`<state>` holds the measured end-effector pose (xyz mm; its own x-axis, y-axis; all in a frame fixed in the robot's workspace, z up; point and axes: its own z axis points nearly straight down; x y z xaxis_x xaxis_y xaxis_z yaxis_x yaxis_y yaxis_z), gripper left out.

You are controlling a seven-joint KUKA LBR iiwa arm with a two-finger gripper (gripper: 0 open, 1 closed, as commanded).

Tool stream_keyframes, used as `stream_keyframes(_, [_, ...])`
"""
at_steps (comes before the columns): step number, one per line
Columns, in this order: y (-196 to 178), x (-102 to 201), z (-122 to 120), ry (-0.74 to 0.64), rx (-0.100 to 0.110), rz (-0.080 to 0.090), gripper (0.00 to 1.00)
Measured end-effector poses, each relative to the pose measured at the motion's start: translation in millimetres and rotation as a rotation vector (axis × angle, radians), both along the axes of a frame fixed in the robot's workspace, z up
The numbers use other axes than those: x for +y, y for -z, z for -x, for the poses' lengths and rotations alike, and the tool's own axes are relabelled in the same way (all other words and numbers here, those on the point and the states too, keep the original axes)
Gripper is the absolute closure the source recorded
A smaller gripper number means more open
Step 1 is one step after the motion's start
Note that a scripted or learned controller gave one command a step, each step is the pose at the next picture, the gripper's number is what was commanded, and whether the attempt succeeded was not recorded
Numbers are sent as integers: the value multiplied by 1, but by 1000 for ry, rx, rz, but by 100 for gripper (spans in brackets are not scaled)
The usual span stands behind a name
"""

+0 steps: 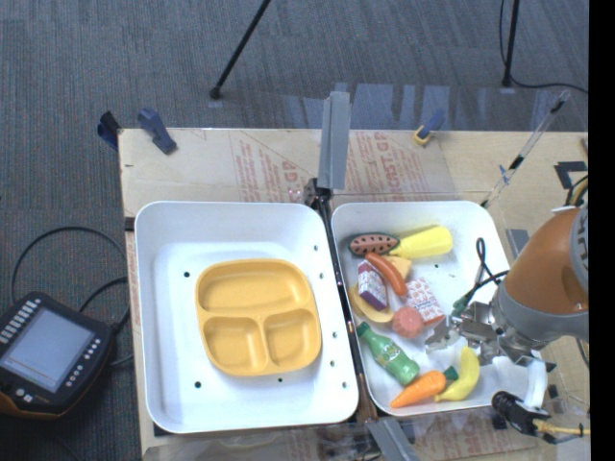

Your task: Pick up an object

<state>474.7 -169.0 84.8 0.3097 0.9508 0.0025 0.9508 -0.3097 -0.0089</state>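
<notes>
Grey metal gripper [459, 339] low over right bin [480, 221], reaching in from right edge. Finger spread impossible to tell; nothing seen clamped between them. Just beside banana [467, 374], carrot [419, 390] touching that fruit's lower end. Green bottle [388, 352] left of gripper, pink can [424, 305] just above it. Further back: corn [423, 243], sausage [386, 274]. Yellow 3-part tray [258, 315] in left bin [154, 257].

A robotics lab: grey carpet, tripod legs [245, 38], a teach pendant [43, 353], a plywood bench [240, 166].
</notes>
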Motion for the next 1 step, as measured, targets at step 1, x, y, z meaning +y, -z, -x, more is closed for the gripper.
stream_keyframes(1, [-7, -1, 1, 4, 5, -3, 100])
